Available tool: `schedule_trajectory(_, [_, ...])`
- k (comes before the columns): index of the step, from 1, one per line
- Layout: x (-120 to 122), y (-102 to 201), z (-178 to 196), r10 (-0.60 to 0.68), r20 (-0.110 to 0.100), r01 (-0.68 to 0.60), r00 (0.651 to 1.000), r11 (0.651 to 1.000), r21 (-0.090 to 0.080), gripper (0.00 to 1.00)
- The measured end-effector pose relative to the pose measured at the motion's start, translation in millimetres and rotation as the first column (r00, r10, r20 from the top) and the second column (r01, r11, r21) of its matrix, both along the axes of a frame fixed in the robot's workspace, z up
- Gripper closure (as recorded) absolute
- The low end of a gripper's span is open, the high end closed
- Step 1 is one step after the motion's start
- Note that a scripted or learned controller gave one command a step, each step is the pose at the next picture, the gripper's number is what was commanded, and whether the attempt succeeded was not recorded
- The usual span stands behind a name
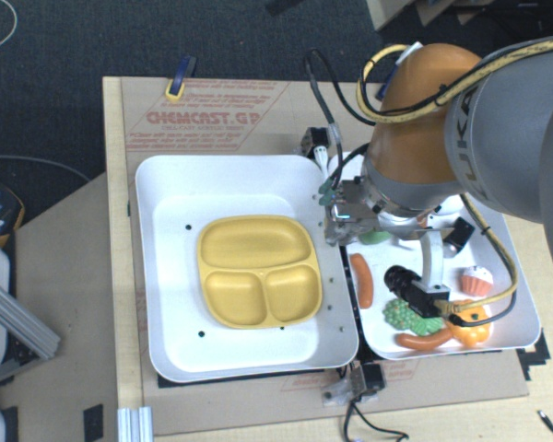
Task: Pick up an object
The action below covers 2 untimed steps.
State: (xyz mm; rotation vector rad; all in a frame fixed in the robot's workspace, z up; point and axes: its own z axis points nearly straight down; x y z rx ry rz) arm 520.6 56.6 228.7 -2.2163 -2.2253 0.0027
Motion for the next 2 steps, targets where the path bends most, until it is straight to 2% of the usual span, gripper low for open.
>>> schedule_trajectory(1, [4, 6, -18, -0.002, -0.008, 0.002, 1.000, 1.000, -0.001, 1.00])
schedule_trajectory(2, [9, 4, 3, -0.003, 0.000, 0.003, 1.000, 1.000, -0.001, 1.00])
